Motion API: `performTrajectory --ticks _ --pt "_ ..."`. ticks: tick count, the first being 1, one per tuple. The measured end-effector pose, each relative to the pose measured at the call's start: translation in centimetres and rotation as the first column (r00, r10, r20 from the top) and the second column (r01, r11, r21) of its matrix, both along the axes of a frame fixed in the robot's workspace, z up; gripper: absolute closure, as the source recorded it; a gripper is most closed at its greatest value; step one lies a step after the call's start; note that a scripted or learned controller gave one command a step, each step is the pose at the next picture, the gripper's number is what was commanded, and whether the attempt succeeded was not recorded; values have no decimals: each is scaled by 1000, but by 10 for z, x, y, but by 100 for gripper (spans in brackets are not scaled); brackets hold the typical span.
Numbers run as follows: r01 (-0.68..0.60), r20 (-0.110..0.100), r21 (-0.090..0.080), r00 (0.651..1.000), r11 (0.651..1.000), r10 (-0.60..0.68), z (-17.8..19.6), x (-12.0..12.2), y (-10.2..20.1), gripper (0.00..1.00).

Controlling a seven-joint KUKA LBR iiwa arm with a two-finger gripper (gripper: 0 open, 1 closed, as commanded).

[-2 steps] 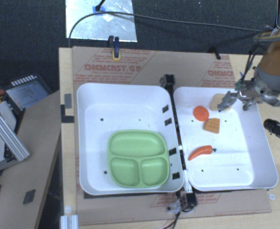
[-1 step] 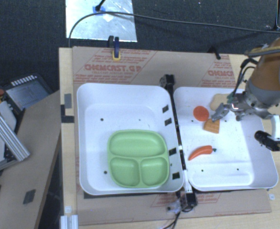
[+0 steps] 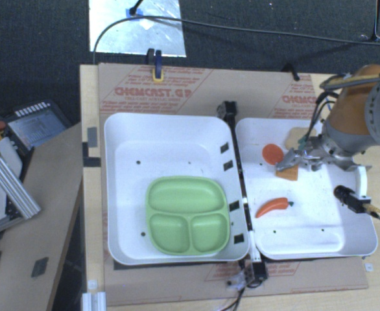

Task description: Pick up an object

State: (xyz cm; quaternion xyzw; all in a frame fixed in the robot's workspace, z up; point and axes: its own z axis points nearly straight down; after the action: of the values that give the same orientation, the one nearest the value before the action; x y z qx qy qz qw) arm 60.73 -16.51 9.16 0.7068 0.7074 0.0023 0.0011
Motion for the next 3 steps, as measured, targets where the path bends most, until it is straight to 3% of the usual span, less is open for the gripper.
performTrajectory --ticks 1,3 --pt "-3 13 -2 1000 1000 3 16 4 1 100" --pt "-5 3 -4 1000 1000 5 131 2 6 100"
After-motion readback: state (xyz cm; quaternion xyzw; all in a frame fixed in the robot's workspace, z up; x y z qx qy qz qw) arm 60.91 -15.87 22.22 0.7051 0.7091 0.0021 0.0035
